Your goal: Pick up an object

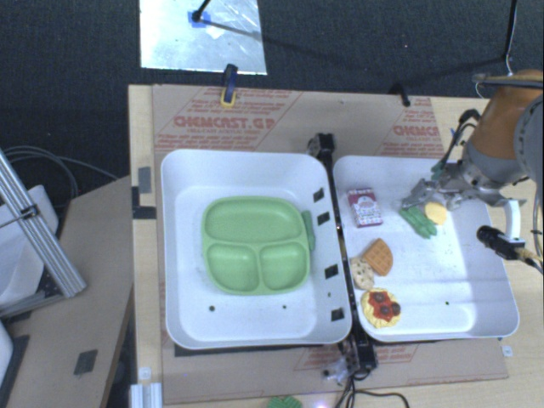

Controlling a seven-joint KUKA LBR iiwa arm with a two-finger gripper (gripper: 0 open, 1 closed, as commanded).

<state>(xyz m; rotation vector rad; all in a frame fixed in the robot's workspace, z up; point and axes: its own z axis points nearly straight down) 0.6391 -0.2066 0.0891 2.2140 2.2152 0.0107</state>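
Gripper low in the right bin, over the green and yellow toy.
Whether it is open or grips anything cannot be told; centre squarely on the toy, clear of the red carton, before lifting.

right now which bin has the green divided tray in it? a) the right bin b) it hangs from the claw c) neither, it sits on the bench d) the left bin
d, the green divided tray lies flat inside the left bin, while the right bin holds the small food items and the claw is over that bin.
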